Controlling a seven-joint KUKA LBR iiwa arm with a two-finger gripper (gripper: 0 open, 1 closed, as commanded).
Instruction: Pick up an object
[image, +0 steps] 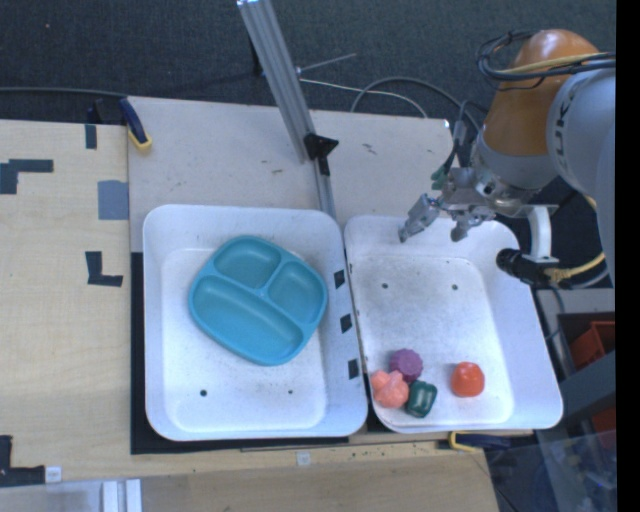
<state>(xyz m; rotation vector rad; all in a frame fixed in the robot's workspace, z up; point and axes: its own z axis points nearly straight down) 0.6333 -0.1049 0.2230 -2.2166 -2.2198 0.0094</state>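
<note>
Four small toys clustered at near edge of right bin (520, 330): orange piece (390, 389), green piece (421, 398), purple piece (406, 362), red piece (467, 379). Claw (432, 232) spread wide, holding nothing, over far rim. Approach step; next probably reach toward toys, descend.

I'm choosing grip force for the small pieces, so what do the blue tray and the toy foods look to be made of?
The blue tray looks like moulded plastic: matte, uniform colour, rounded compartments. The purple piece, orange piece, green piece and red piece look like plastic or rubber toy foods; too small to tell hard from soft.
</note>
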